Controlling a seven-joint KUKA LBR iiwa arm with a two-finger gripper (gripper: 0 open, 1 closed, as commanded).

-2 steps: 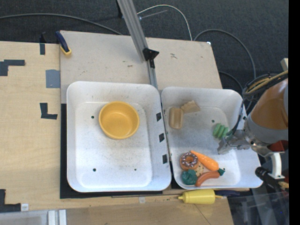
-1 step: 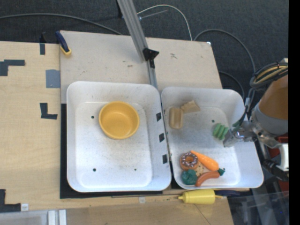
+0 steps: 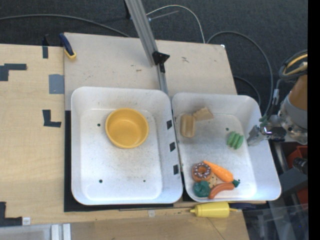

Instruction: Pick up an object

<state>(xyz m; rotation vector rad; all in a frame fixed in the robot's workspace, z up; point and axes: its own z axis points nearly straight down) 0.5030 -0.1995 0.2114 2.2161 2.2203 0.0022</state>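
On my worktop [image 3: 115, 64], the left bin [image 3: 85, 149] holds a yellow bowl [image 3: 127, 128]. The right bin [image 3: 265, 179] holds two tan blocks [image 3: 194, 121], a green piece [image 3: 235, 140], and a toy food cluster [image 3: 214, 178]. My gripper [image 3: 256, 134] sits at that bin's right rim beside the green piece; whether it's clenched, I cannot tell.

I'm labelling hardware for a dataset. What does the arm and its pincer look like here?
The arm is grey with an orange band above the wrist. Its pincer is small, metallic grey with dark parts, at the right bin's edge. Yellow-and-black cabling loops above the arm.
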